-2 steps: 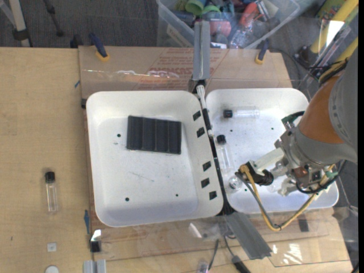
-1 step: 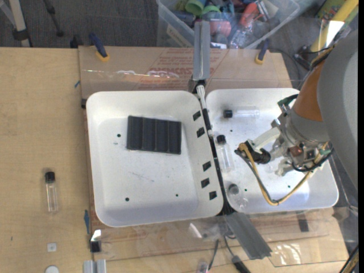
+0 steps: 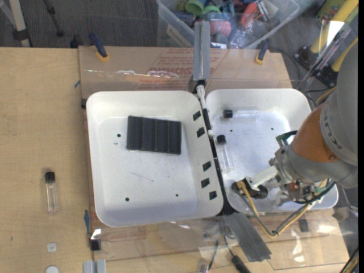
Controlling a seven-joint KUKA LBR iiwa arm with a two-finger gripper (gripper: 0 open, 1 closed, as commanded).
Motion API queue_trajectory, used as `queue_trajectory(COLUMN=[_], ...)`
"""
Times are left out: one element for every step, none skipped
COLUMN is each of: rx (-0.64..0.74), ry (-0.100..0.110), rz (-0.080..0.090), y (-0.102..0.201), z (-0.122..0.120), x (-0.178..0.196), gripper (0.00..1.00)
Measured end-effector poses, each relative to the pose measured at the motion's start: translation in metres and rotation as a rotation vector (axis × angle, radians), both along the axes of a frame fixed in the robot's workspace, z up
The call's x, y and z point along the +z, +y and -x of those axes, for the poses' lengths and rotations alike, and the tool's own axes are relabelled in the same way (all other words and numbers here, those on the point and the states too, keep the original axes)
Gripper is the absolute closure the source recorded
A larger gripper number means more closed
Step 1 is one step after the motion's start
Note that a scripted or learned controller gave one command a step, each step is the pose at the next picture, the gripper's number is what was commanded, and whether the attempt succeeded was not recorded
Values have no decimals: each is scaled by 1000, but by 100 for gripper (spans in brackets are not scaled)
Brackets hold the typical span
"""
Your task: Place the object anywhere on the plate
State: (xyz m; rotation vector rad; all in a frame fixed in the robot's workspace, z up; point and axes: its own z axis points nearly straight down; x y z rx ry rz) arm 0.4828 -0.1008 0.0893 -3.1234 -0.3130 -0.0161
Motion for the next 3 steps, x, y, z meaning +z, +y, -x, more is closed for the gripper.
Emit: queue_trajectory(rx=[450,326,346], ry=[11,12,11], rz=[5,5,5], y=[21,55,28], z=[4,-2,-31], x=[94,158,210], gripper=[100,100,100])
